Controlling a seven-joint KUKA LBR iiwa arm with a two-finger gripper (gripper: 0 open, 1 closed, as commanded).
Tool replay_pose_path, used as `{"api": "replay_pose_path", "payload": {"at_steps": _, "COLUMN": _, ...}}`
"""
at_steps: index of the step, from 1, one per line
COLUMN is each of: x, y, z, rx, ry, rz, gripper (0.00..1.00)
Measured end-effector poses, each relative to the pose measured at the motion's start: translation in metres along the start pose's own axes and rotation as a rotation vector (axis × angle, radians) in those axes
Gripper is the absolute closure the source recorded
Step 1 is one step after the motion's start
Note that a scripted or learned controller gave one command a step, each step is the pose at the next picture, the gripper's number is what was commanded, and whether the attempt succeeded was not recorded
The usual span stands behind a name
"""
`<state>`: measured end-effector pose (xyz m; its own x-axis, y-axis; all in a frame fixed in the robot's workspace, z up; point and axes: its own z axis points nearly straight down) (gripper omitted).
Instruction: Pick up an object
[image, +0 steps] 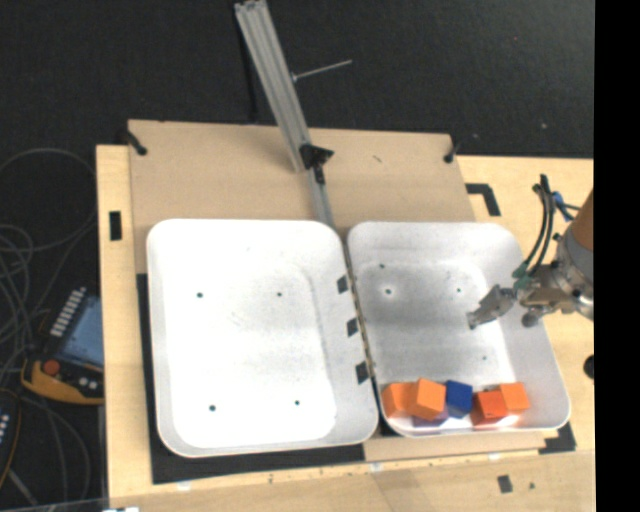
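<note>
Along the near wall of the right bin (440, 250) sit orange blocks (417, 397) and a blue block (458, 396). Above them, well apart, hangs the gripper (492, 306), holding nothing. I cannot tell how it is set.

Four orange blocks (415, 398) — one blue block (458, 396).
</note>
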<state>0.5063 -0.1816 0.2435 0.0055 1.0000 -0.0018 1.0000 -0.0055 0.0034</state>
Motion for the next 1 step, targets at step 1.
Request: {"api": "replay_pose_path", "payload": {"at_steps": 1, "x": 0.0136, "y": -0.007, "z": 0.0771, "rx": 0.01, "ry": 0.004, "rz": -0.004, "gripper": 0.0}}
